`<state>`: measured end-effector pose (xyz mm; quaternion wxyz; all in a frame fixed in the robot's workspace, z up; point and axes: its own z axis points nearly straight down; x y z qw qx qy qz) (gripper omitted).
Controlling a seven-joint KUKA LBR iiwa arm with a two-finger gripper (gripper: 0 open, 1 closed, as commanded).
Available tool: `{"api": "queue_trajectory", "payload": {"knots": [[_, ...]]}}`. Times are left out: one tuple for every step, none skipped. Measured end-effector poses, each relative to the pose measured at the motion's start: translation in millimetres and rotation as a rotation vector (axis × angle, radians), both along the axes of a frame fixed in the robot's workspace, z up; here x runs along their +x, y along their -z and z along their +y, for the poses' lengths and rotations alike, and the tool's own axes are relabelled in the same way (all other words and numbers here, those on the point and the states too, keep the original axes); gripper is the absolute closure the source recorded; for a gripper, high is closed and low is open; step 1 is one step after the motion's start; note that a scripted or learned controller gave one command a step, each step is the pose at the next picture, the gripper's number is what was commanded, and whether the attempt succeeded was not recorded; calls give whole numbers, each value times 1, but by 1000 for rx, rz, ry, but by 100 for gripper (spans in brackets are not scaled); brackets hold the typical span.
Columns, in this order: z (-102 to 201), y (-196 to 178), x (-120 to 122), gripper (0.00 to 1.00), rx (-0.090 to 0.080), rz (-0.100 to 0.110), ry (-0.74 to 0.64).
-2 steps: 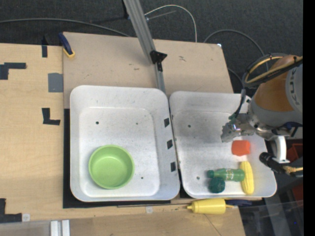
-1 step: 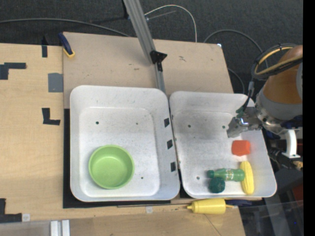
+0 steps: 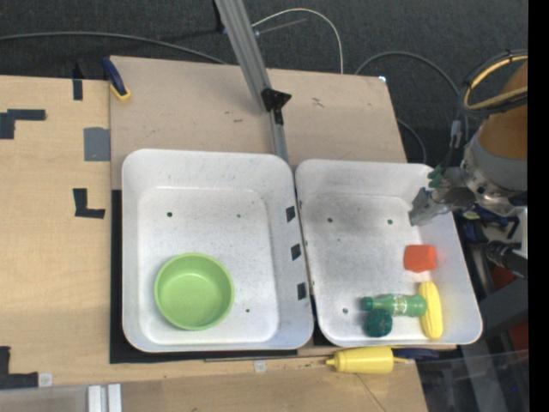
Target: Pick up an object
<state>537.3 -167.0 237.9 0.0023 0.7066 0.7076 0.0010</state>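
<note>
A wooden bench fills the left side, marked with a few dark strips of tape and one grey patch. Near its upper edge lies a small blue and yellow clamp. Further right sits the left bin, a shallow white tray with speckled walls, and in its near left corner rests a green bowl, upright and open toward the camera. A grey metal pole slants down from the top of the view and ends at a black bracket just above the seam where the two bins meet. The right bin lies touching the left one along that seam. Its things are gathered toward the near right corner: an orange block stands apart from the others, a little further from the camera, while a green bottle lies on its side with a dark green cap-like piece just beside it, and a yellow banana lies touching the bottle's right end. On the bench just in front of the right bin, outside its wall, lies a yellow squeeze bottle. At the far right the arm comes in, and its gripper hangs over the far right corner of the right bin, well apart from the orange block and holding nothing; I cannot tell how wide it is set.
</note>
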Motion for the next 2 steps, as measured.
{"api": "queue_trajectory", "payload": {"knots": [[51,12,14,100,3,6,-4],[106,17,39,100,3,6,-6]]}}
